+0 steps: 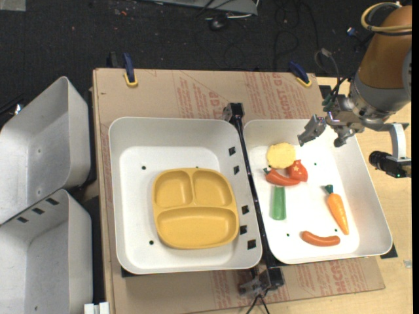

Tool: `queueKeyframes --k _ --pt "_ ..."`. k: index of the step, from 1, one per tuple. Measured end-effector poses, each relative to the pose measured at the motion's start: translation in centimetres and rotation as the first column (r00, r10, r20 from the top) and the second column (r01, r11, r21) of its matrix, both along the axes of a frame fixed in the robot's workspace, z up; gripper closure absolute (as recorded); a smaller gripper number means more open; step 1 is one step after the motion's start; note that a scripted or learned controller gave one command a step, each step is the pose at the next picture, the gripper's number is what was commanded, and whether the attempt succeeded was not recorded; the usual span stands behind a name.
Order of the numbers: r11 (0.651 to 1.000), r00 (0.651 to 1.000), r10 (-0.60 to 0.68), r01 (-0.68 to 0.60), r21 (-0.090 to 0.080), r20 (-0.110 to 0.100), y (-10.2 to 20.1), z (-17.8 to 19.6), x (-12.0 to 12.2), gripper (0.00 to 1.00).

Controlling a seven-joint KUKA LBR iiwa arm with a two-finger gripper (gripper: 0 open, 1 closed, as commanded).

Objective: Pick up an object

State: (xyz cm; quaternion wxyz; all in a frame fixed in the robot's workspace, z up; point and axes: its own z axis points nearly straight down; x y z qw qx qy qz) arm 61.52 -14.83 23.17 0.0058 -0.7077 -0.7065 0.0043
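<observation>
The right bin (373, 208) holds a yellow lumpy toy (281, 154), a red pepper (289, 174), a green cucumber piece (279, 203), an orange carrot (336, 211) and a red sausage (320, 239). My gripper (325, 133) hangs open above the bin's far edge, up and to the right of the yellow toy. Its two dark fingers are spread apart with nothing between them.
The left bin (131, 241) holds a yellow divided tray (195, 208). A black clip divider (243, 175) runs between the bins. Two empty-looking white bins (39, 175) stand off the bench at left. Blue clamps (129, 70) hold the cardboard at the back.
</observation>
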Motion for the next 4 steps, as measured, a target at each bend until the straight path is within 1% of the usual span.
queueKeyframes --k 1,2,3,4 --pt "1.0 1.0 0.003 -0.003 -0.002 0.014 0.0 0.8 0.3 0.0" --pt "1.0 1.0 0.001 -0.001 -0.002 0.011 0.6 -3.7 -0.3 0.0" --pt "1.0 1.0 0.004 -0.004 -0.001 0.011 1.6 -8.6 -0.1 0.0" --pt "1.0 1.0 0.001 -0.001 -0.001 0.01 1.6 -13.9 -0.2 0.0"
